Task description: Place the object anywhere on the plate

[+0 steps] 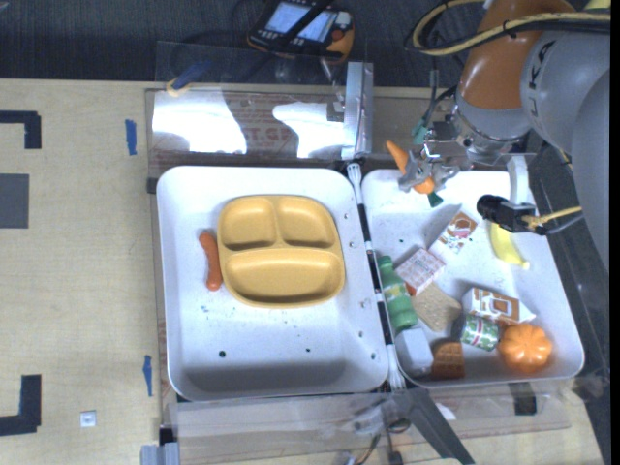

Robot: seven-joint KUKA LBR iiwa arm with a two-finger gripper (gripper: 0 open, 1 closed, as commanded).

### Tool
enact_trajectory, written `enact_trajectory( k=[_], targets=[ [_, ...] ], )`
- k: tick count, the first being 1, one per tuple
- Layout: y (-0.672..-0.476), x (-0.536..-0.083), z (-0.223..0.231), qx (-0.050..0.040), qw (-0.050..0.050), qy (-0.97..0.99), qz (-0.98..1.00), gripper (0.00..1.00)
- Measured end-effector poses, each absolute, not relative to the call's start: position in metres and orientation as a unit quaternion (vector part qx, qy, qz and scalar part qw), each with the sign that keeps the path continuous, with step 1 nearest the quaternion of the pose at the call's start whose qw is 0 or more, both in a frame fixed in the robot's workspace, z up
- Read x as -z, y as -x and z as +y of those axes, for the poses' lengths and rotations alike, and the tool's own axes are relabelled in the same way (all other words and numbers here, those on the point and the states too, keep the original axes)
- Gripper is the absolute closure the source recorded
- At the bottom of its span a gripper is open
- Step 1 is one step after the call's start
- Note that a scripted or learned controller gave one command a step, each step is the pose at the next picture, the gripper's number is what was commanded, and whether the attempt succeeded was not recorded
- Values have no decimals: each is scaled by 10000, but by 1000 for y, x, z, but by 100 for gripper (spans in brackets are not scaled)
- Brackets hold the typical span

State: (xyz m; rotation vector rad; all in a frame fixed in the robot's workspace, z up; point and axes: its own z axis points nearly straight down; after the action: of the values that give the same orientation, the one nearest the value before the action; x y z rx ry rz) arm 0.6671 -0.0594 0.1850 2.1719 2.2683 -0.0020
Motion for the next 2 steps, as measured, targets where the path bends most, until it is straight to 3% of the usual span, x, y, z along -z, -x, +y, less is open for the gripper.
enact_trajectory(
  k=[1, 2],
  targets=[
    [-645, -185, 39, 12, -19, -7324, 6809, 100],
    [-621, -184, 67, 15, -19, -6856, 7280, 100]
  ],
)
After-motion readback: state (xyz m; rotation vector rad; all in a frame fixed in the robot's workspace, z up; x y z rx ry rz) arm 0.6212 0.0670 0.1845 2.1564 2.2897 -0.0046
